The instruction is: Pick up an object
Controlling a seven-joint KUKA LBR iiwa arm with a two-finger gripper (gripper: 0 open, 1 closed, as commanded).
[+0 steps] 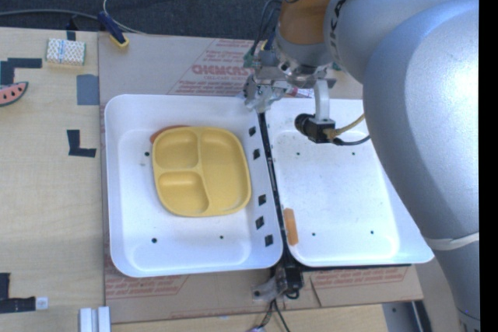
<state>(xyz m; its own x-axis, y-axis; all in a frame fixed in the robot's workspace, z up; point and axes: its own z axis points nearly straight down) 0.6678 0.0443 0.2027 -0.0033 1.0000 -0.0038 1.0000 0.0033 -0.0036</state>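
Left bin (124, 245) holds a yellow divided plate (201, 169) at its centre, overlapping a reddish item (161, 134) at the plate's 11 o'clock. Right bin (342, 241) holds a small orange piece (290, 226) at its 8 o'clock corner. The end effector (268, 89) hangs over the bins' shared far edge; whether it is open or closed cannot be told.

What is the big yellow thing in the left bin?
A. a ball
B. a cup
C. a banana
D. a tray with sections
D: the yellow tray lies flat in the left bin, and it is split into three compartments.
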